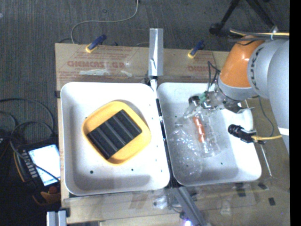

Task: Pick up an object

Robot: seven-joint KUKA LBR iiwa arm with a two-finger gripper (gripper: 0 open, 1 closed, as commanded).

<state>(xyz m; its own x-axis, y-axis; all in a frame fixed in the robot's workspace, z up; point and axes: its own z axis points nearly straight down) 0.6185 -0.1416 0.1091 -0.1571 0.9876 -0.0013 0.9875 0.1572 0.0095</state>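
A yellow tray-like object with a black ribbed top lies tilted in the left bin. In the right bin lies a clear plastic packet with an orange piece inside. More crumpled clear plastic lies beside it, nearer the front. My gripper is low over the back of the right bin, at the upper end of the clear packet. Whether it touches the packet is unclear.
The grey arm with its orange band reaches in from the right over the right bin's back corner. A black plug on a yellow cable hangs over that bin's right side. A metal post stands behind the bins' shared wall.
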